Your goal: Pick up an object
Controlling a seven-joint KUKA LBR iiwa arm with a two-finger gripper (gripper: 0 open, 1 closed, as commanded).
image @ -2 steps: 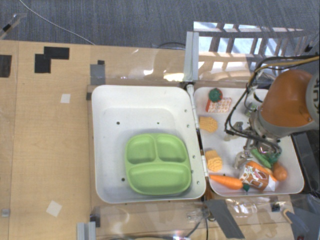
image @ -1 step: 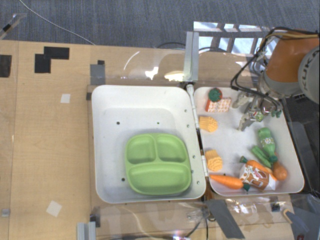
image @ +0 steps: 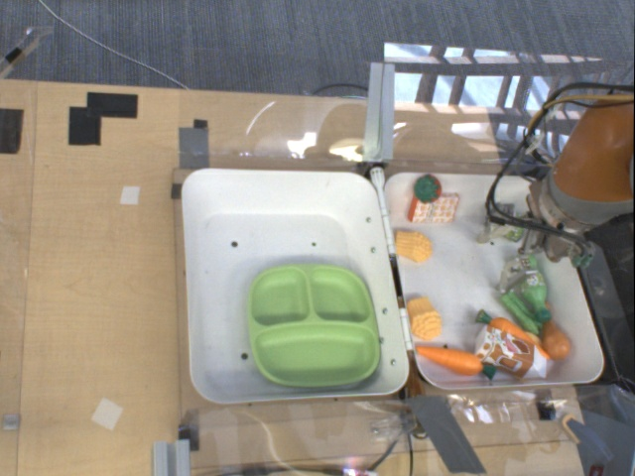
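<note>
The green packet (image: pixel 526 300) sits right under my gripper (image: pixel 524 266) in the right bin (image: pixel 593 360), carrot (image: pixel 448 359) off beyond my jaws, whose spread I can't tell.

1. Light is bright and even, falling from overhead; colours read clearly.
2. Glare streaks the clear panel (image: pixel 298 137) behind the left bin (image: pixel 213 266), and bright reflections mark the metal rack (image: pixel 476 82) above the arm.
3. Shadows are soft and short, faint inside both bins.
4. Focus is slightly soft throughout; the arm's tip (image: pixel 521 266) is blurred, small detail there unreadable.
</note>
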